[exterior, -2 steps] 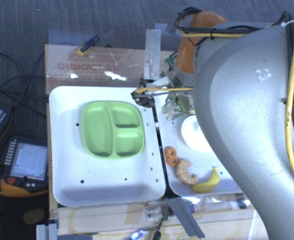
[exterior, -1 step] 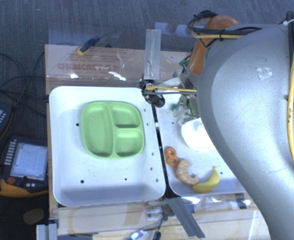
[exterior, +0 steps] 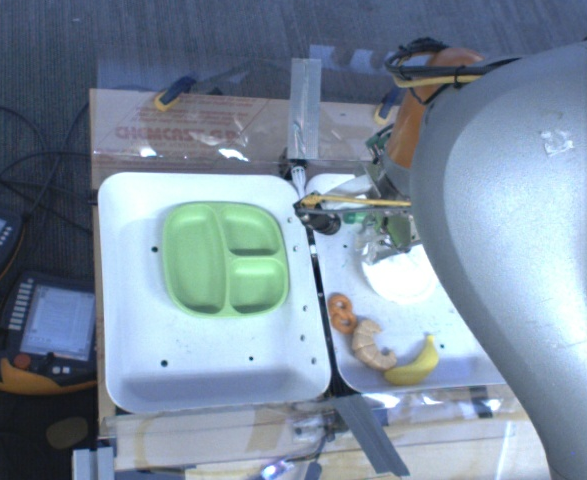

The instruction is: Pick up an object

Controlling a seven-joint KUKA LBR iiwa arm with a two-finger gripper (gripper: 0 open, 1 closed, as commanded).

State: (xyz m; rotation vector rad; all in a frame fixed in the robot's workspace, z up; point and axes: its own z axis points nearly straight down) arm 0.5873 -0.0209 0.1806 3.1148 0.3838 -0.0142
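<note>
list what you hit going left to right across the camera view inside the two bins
green divided plate → pretzel → croissant-like pastry → banana

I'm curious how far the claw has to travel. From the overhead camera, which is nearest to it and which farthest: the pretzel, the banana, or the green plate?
From the gripper in the right bin:
1. Pretzel, at that bin's left wall.
2. Banana, at that bin's front edge.
3. Green plate, in the left bin.
</note>
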